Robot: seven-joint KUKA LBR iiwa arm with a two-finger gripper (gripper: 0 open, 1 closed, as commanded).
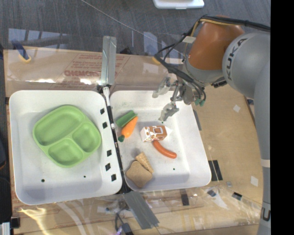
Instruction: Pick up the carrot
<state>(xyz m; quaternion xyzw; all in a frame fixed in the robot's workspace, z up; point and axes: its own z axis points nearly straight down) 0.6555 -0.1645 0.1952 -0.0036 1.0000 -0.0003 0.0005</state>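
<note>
the arm [243,50] ran off the right edge, its base cut away. a white object [178,3] was cropped by the top edge. print on the white toy [153,133] was too small to read.

Grey arm [248,59], orange band, black cables — metal hand [166,102]

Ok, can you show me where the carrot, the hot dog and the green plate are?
carrot [129,128]: camera view, on the middle of its orange body.
hot dog [164,149]: camera view, on the middle of the sausage.
green plate [51,118]: camera view, on its big compartment.
</note>
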